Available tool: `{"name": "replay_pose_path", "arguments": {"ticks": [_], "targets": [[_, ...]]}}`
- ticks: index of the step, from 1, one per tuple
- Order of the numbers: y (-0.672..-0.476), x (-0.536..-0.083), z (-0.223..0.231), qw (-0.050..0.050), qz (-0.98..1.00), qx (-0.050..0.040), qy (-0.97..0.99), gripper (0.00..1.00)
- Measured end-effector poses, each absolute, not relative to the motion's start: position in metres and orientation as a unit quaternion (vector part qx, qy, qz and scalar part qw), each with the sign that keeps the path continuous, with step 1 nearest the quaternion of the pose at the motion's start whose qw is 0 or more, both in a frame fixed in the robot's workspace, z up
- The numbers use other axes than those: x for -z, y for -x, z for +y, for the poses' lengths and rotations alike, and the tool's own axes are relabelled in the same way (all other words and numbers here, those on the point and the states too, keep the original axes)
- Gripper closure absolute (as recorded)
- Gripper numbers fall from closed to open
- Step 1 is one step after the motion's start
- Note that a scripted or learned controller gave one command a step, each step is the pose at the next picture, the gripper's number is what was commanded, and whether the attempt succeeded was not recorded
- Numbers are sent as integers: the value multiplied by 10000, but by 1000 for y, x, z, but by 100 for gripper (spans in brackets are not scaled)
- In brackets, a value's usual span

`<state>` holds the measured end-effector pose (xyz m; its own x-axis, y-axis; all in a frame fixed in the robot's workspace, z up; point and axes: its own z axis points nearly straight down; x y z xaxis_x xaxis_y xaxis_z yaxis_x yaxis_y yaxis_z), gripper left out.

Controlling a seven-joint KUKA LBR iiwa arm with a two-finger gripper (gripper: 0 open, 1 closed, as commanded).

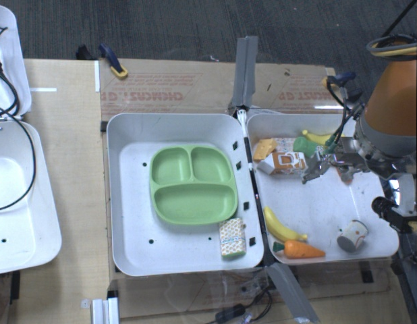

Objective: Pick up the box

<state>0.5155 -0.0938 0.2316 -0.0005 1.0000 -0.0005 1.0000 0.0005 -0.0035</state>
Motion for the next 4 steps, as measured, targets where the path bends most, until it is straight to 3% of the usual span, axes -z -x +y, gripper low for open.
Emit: {"name": "replay_pose_path", "arguments": {"ticks": [1, 2, 3, 4], "targets": [[-519, -99, -100, 15, -7334, -11, 6798, 0], [-519, -99, -100, 12, -7335, -10, 6797, 0], [-524, -91, -134, 7, -7629, -5, 6466, 0], [-579, -91, -115, 2, -7108, -7, 7034, 0]]}}
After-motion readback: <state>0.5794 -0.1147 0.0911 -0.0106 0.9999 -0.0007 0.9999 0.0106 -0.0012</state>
